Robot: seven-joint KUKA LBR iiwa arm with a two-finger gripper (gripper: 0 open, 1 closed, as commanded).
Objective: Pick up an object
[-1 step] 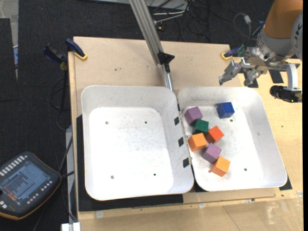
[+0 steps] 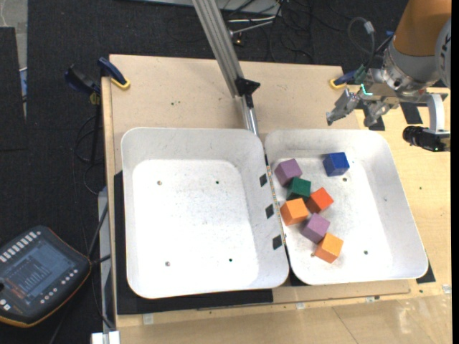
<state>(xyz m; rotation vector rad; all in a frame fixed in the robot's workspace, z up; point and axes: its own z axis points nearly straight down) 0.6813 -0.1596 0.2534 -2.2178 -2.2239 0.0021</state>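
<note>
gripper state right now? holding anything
gripper: open, holding nothing, up above the far edge of the right bin, apart from the blocks.

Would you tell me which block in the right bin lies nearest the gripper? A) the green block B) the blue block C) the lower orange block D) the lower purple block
B: the blue block sits at the bin's far side, closest below the gripper.
</note>
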